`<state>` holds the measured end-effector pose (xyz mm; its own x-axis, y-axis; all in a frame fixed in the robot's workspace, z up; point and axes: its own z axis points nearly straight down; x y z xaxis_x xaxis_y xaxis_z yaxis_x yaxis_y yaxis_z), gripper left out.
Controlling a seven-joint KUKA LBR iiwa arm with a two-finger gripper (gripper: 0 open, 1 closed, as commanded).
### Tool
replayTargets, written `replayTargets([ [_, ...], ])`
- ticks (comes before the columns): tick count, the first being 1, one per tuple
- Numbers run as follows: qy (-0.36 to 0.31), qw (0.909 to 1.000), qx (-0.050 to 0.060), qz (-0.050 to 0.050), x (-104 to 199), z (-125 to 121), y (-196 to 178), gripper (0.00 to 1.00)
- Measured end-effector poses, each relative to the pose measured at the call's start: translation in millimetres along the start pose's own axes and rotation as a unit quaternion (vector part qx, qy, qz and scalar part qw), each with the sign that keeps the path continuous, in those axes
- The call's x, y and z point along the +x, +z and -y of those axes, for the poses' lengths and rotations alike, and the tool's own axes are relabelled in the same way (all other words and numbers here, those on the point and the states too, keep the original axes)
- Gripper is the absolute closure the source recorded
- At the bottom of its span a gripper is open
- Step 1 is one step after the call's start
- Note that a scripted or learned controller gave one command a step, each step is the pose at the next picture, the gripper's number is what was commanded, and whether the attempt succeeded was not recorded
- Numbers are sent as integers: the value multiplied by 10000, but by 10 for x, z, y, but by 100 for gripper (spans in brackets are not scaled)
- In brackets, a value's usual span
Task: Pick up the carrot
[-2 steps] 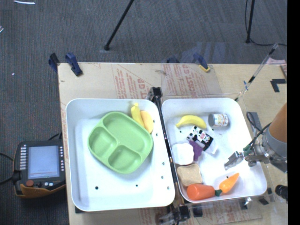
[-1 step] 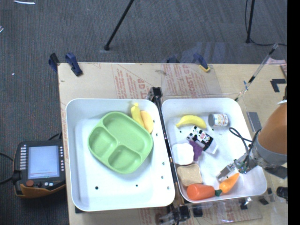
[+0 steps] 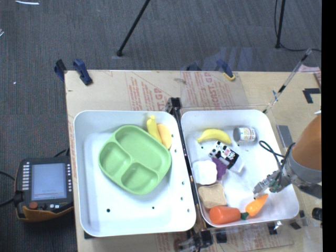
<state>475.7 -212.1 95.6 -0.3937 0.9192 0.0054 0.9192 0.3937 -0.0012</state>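
While I watch remotely, the grey two-finger gripper (image 3: 266,186) hovers just above the small orange plastic carrot (image 3: 255,206).
The carrot lies in the right shallow white bin's (image 3: 273,121) near corner; I cannot tell the gripper's opening.

Robotics lab: tripod legs (image 3: 135,21) on grey carpet at top, teach pendant (image 3: 46,185) at lower left, cardboard-topped desk (image 3: 126,91) with blue clamps (image 3: 82,72), two white bins (image 3: 84,140).

The arm (image 3: 310,151) is cut off by the right edge; its hand (image 3: 269,184) is too blurred to read the fingers.
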Motion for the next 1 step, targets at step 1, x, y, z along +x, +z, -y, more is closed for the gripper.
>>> replayTargets([
  [1,1202,9928,-5,16,361,-164,-359,100],
])
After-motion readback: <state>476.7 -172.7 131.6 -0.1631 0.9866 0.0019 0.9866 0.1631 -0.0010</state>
